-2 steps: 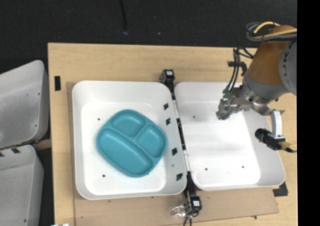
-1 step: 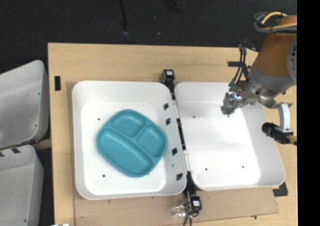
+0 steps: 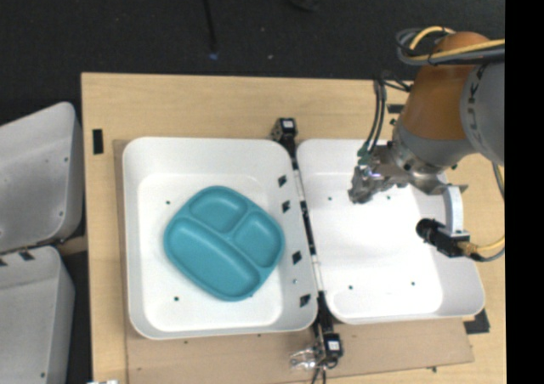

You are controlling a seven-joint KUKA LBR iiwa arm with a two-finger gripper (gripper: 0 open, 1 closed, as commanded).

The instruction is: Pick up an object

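Note:
A teal divided plate (image 3: 223, 240) lies flat in the left bin (image 3: 144, 204), a little left of that bin's middle. My gripper (image 3: 367, 184) hangs over the upper part of the right bin (image 3: 399, 289), well to the right of the plate and past the divider between the bins. Nothing shows between its tips. The orange band and grey wrist (image 3: 438, 110) rise behind it at the upper right.
Black clips (image 3: 284, 128) mark the divider between the two bins, at its far and near ends. A black fitting with a yellow cable (image 3: 442, 236) juts from the arm over the right bin's right side. Grey panels (image 3: 34, 178) stand left of the bench.

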